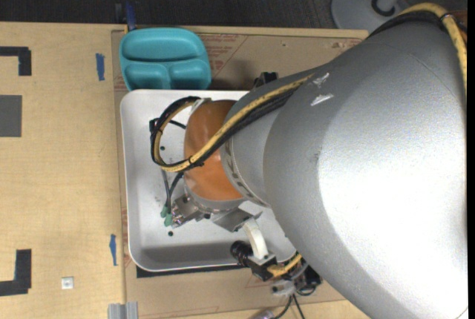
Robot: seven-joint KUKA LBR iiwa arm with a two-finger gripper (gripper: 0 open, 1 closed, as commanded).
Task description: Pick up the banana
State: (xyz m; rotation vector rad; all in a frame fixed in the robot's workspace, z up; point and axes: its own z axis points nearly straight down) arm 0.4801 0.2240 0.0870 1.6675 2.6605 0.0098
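Currently: arm (356,162) low over white bin (137,184) | gripper state unreadable | banana unseen beneath; you risk a blind miss.

The arm (371,162) wears a smooth grey shell with a soft satin sheen, its orange band (211,154) glossier. The white bin (141,184) looks like smooth plastic, the teal tray (165,58) matt plastic. The counter (59,162) resembles dull brown cardboard.

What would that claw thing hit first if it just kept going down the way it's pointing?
Probably the floor of the white bin. The arm points down into it and hides the gripper's tip, so anything lying right beneath cannot be seen.
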